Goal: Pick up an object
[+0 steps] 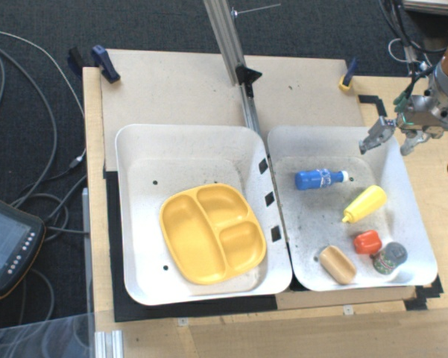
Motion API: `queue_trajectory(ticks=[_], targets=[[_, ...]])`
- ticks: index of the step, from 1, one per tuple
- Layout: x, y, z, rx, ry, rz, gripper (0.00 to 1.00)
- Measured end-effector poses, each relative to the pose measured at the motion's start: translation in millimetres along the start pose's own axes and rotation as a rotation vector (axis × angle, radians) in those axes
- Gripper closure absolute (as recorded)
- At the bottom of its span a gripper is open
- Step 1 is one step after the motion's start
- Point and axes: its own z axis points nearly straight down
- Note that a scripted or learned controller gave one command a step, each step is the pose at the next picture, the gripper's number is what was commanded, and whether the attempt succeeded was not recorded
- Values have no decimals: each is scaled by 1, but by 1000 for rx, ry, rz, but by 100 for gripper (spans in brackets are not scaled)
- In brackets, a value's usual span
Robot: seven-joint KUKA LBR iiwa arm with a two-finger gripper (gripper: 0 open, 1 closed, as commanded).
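Camera view, bench seen from above at a slant: two shallow white bins are sitting side by side. The left bin (134, 162) is holding one yellow divided tray (212, 232), three compartments, lying flat toward the bin's near half. The right bin (410, 200) is holding five items. A blue bottle (320, 179) with a white cap is lying on its side in the far half, cap pointing right. A yellow squeeze bottle (364, 203) is lying tilted just below and to the right of it. A small red object (367, 242) is resting near the front right, with a dark round can (390, 257) touching or just beside it. A tan hot-dog-shaped piece (337, 264) is lying at the front, apart from the red object. The gripper (393, 135) is hanging over the far right rim of the right bin, its two fingers spread apart with nothing between them, well apart from every item listed.
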Motion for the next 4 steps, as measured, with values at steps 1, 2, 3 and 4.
queue_trajectory(ticks=[1, 2, 3, 4], targets=[[0, 0, 0, 0, 0, 0, 0], [-2, -5, 62, 5, 1, 1, 0], [-2, 1, 107, 4, 0, 1, 0], [2, -5, 151, 4, 1, 1, 0]])
